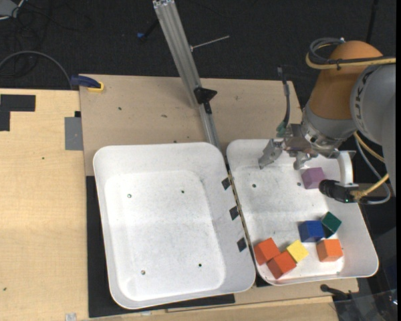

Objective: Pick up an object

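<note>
Purple block (313,176) sits in right bin (254,154), just beside gripper (283,154), whose fingers look spread, holding nothing. I reckon it's light, rigid; grab across flat sides.

My grey arm with its orange band (337,89) reaches in from the table's right edge, wrist bent down; my jaws (285,154) hang spread apart, gripping nothing.
</note>
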Motion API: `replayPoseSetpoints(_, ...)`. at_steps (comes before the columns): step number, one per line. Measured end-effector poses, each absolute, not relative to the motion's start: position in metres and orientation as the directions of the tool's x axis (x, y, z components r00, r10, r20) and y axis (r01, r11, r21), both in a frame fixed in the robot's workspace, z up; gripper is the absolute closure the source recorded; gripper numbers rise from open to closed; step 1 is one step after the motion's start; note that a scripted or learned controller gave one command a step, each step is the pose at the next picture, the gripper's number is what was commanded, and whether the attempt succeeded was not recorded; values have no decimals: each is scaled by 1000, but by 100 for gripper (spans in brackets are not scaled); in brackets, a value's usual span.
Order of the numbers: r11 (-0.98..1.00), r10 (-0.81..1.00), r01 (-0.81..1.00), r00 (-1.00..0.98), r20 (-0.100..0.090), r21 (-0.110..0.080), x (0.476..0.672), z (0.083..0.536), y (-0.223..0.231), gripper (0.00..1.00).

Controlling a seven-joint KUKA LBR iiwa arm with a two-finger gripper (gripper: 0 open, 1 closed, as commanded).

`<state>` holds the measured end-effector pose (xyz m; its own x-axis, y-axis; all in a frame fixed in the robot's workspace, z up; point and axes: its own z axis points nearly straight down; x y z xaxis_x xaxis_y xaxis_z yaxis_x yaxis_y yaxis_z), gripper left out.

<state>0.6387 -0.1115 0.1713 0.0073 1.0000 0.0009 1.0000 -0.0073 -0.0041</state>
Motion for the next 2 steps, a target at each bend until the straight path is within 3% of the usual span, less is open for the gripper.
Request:
replayPoseSetpoints(1,-10,1000,1000,10,1,-4,639,181,-113,100)
replayPoseSetpoints(2,-10,1000,1000,10,1,-5,638,181,-114,0)
